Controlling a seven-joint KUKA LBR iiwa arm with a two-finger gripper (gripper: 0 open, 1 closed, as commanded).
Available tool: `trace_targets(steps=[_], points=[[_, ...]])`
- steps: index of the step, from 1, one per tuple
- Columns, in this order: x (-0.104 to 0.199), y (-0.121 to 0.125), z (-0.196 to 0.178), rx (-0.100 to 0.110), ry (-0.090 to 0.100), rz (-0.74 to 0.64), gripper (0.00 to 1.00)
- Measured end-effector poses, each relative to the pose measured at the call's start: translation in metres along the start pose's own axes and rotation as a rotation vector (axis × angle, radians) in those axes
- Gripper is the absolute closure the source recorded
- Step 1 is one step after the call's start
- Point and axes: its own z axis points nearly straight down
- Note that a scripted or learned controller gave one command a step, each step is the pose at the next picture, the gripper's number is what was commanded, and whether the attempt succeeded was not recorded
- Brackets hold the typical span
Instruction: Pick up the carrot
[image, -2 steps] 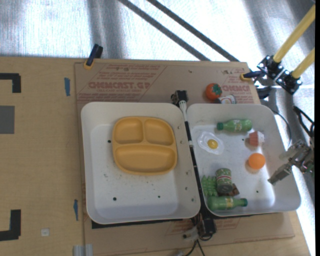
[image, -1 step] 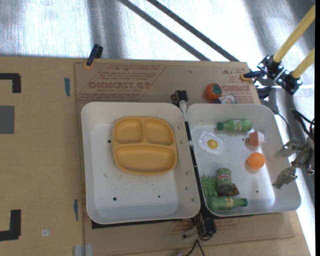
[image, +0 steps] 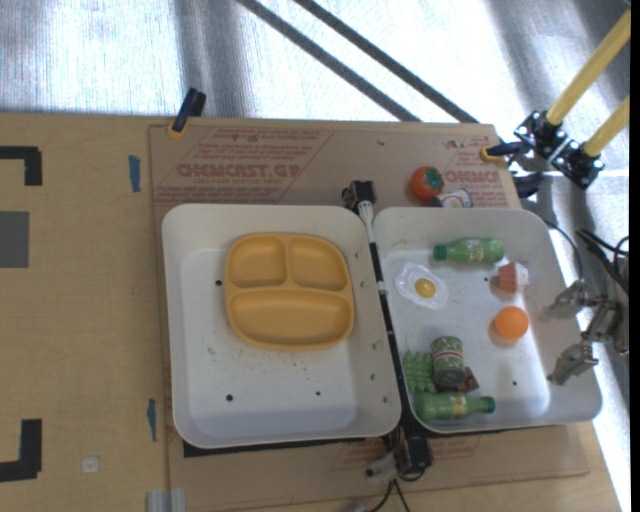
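Observation:
In the right bin (image: 575, 405), near its far right wall, lies a small orange-red piece with a pale end (image: 510, 277); it is the closest match to a carrot, though too small to tell for sure. An orange ball (image: 511, 323) rests just in front of it. Nothing touches either one.
The right bin also holds a green bottle (image: 468, 251), a fried egg (image: 424, 287), a can (image: 449, 362), a green block (image: 417, 371) and a second green bottle (image: 453, 405). A yellow divided plate (image: 289, 290) sits in the left bin (image: 200, 400). A tomato (image: 427, 183) lies behind the bins. Metal clamps (image: 585, 330) stick out at the right rim.

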Motion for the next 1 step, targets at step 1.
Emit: trace_targets(steps=[1], points=[[-0.0009, 0.0000, -0.0143, 0.002, -0.006, -0.512, 0.00]])
